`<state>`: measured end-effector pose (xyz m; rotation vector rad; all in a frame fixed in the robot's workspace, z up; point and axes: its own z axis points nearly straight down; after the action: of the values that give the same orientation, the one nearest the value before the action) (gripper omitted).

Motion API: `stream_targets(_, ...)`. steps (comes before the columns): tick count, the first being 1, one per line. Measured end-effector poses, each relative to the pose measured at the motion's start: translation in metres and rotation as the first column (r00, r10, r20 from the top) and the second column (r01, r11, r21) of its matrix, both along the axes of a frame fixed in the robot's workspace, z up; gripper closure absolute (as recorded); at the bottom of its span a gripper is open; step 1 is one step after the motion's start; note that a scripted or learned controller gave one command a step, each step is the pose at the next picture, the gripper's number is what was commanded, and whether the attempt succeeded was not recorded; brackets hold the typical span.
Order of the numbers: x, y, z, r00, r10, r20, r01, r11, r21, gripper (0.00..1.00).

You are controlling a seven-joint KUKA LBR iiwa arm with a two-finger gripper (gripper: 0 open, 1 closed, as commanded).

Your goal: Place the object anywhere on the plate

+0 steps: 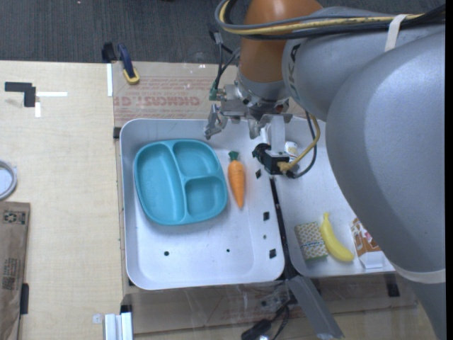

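Leaving bare floor open along the left bin (191,264) near edge, below plate (180,181). Lying just right of plate, carrot (237,180) narrowing the gap toward the divider. Crowding right bin: banana (335,239), sponge (310,241), arm overhead.

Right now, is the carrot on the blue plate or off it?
Off. The carrot lies on the bin floor beside the plate's right edge.

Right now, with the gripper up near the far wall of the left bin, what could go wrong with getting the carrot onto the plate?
1. The orange toy carrot lies right beside the rim of the blue three-compartment plate, so a descending finger may strike the rim.
2. The two-finger gripper sits past the carrot's green tip, so a straight descent would probably miss.
3. The carrot's tapered shape may slip from a pinch.
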<state>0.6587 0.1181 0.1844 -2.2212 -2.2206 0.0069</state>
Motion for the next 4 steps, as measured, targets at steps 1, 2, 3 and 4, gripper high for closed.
stream_targets(1,-0.064,-0.02,-0.029,0.992,0.126,-0.001,-0.126,0.992,0.001,0.0)
stream_targets(2,-0.078,-0.009,-0.093,0.973,0.23,0.001,-0.23,0.973,0.005,0.0)
stream_targets(3,-0.086,-0.066,-0.052,0.972,0.234,0.002,-0.234,0.972,-0.004,0.0)
stream_targets(4,-0.083,-0.085,-0.041,0.977,0.213,0.008,-0.213,0.977,-0.03,1.0)
